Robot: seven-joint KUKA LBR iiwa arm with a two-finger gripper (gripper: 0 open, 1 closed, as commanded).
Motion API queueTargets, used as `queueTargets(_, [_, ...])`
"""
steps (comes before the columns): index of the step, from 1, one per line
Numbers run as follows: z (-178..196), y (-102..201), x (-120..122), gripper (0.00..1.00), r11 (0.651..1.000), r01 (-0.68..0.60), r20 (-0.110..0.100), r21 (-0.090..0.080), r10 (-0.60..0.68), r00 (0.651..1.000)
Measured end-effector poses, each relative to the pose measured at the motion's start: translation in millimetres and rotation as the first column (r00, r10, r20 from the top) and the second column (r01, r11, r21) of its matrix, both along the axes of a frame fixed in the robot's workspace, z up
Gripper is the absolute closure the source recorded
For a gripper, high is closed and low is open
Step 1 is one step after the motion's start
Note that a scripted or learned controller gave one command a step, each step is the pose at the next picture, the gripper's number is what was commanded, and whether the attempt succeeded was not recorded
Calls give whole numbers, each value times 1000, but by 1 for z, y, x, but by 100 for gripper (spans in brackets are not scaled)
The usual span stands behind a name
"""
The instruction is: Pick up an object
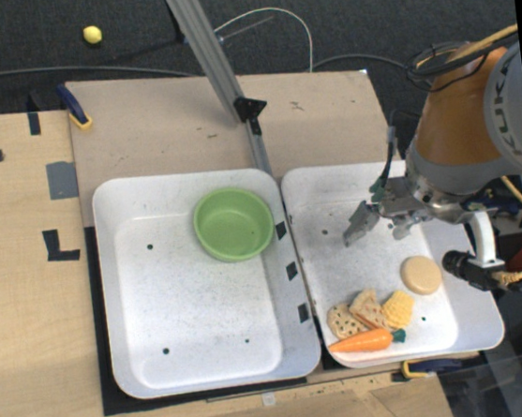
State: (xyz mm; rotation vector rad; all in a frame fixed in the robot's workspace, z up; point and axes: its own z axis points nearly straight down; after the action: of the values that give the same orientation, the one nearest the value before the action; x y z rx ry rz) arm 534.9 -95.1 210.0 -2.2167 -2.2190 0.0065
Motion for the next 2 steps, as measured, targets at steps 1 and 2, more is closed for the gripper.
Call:
queueTargets(1, [-49,-2,-10,0,1000,0,-1,0,0,1000])
queueTargets(2, [-94,2,-13,0,1000,0,-1,1,0,1000])
